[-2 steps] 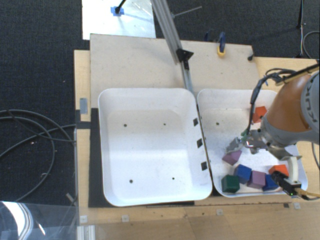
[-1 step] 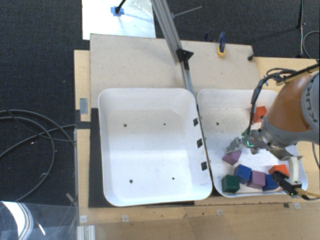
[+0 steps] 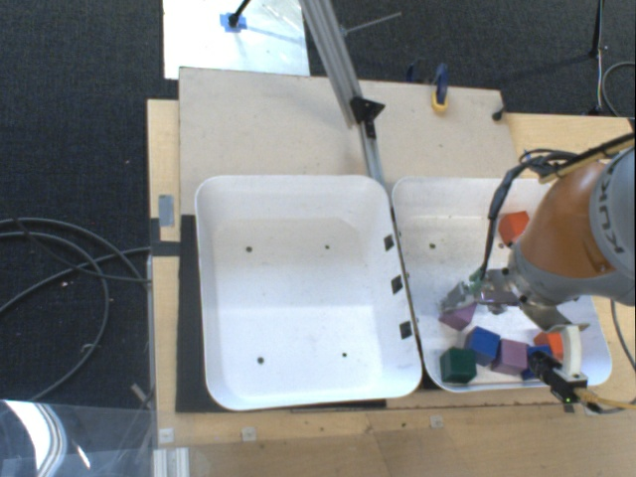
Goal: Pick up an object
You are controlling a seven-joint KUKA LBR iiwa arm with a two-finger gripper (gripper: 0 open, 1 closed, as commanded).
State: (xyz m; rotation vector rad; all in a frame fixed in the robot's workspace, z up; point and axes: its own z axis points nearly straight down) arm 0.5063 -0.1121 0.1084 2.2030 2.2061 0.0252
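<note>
Reaching into the right bin (image 3: 427,266), the gripper (image 3: 467,299) hovers touching a purple block (image 3: 458,316) just left of the blue block (image 3: 484,344); its grasp cannot be told. The block looks light, stiff, best pinched across flat sides.

The arm (image 3: 586,232) is grey with a broad orange band, and a black cable (image 3: 497,217) loops along it.

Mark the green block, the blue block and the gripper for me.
green block (image 3: 458,365), camera view, its top face.
blue block (image 3: 484,345), camera view, its top face.
gripper (image 3: 469,294), camera view, its tip over the right bin.
</note>
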